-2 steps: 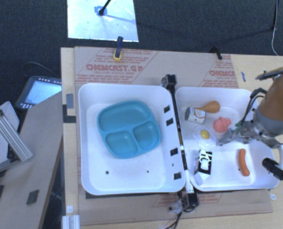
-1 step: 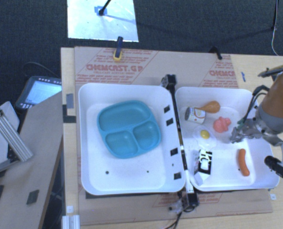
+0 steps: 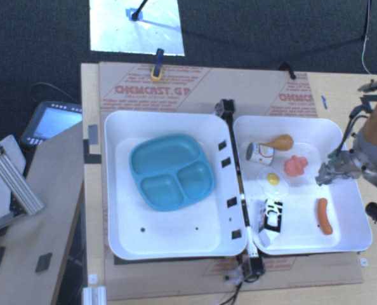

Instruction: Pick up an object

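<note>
Dark carpet surrounds the surface (image 3: 195,81), where the left bin (image 3: 112,170) holds a blue divided plate (image 3: 171,171) and the right bin (image 3: 350,234) holds a small can (image 3: 261,152), a drumstick-shaped toy (image 3: 281,142), a pink toy (image 3: 296,166), a fried-egg toy (image 3: 273,179), a black-and-white carton (image 3: 271,216) and a sausage (image 3: 325,216). Reaching in at the right bin's right side, the gripper (image 3: 324,173) sits near the pink toy and above the sausage; how far it is spread, and whether it has hold of anything, cannot be made out.

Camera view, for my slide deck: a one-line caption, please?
End effector over right bin beside sausage and pink toy; blue tray in left bin.
</note>
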Robot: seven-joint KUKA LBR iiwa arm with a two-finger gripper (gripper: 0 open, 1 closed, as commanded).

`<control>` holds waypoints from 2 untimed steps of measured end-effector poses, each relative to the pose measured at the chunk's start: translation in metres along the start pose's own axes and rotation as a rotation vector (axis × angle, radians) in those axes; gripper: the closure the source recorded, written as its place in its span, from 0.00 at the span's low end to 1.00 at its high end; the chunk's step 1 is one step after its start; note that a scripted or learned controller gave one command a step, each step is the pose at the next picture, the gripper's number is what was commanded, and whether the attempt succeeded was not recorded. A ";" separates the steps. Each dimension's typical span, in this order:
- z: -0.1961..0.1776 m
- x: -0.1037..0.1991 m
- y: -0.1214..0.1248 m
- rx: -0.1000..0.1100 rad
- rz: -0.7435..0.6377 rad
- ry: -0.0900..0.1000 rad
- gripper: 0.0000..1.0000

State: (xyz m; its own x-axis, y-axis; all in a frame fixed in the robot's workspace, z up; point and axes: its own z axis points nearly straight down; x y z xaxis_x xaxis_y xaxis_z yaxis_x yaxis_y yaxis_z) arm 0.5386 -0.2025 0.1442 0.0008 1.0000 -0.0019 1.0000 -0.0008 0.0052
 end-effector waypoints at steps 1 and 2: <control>-0.063 0.004 0.005 -0.003 -0.005 -0.001 1.00; -0.115 0.006 -0.003 -0.001 -0.006 0.000 1.00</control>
State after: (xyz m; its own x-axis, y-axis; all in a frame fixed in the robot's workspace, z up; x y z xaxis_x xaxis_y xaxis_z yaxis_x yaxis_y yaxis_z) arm 0.5347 -0.1961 0.2593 -0.0047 1.0000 -0.0020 1.0000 0.0047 0.0058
